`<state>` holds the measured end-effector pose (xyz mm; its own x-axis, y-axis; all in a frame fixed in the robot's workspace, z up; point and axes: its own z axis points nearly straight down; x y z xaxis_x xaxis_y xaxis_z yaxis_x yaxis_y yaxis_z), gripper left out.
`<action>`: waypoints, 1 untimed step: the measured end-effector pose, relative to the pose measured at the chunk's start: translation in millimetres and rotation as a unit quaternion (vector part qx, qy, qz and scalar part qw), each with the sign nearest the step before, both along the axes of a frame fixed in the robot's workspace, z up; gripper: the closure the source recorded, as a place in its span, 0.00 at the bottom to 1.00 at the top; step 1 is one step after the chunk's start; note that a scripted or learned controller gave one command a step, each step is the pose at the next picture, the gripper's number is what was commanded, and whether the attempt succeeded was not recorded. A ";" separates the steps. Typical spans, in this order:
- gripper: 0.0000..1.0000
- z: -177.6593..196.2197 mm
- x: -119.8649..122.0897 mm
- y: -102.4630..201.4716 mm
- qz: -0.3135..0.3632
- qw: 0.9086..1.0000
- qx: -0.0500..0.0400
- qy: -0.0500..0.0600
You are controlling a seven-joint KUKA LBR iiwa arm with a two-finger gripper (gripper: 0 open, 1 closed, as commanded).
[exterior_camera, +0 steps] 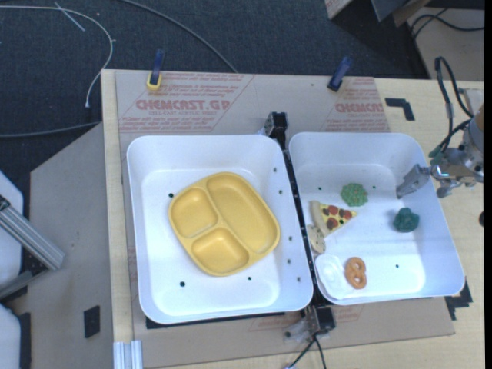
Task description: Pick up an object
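Note:
The right bin [438,283] holds several toy foods. A pale green broccoli piece [354,194] lies near its middle, with a pizza slice [332,216] to its left. A dark green piece [406,221] lies toward the right wall. An orange pretzel [355,271] rests near the front, beside a small white item [329,268]. My gripper [427,185] hangs over the bin's right side, above and just behind the dark green piece. It is open, with nothing between its fingers [410,181].
The left bin [146,167] holds a yellow three-compartment plate [223,223]. Blue clamps [156,69] [339,74] pin the cardboard at the back. Cables run off the bench's right edge near the arm.

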<state>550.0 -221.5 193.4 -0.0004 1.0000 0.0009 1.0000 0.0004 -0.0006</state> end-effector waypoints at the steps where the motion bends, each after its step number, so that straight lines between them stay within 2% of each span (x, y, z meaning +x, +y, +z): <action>1: 0.00 -43.3 -4.1 4.4 0.000 1.000 0.001 0.002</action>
<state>545.9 -217.1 150.0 -0.0004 1.0000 0.0030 1.0000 0.0004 -0.0054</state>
